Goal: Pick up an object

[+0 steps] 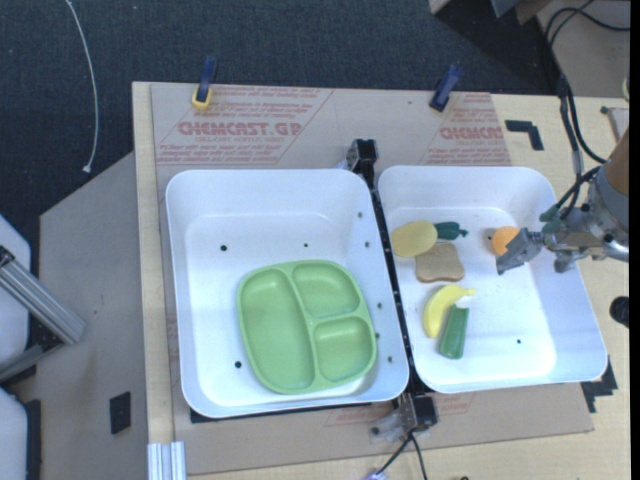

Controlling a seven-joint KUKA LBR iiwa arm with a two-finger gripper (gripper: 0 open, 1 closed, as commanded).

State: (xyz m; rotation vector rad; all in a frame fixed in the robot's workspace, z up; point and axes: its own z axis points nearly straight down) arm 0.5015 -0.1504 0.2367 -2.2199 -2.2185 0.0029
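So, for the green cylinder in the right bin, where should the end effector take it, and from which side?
Probably at the lower half of the cylinder, coming from above, with the pads closing across its width. It lies flat, its long axis running roughly up and down the view. Its upper end touches the banana, so a grip there would likely catch the banana too; the lower half has bare bin floor on both sides.
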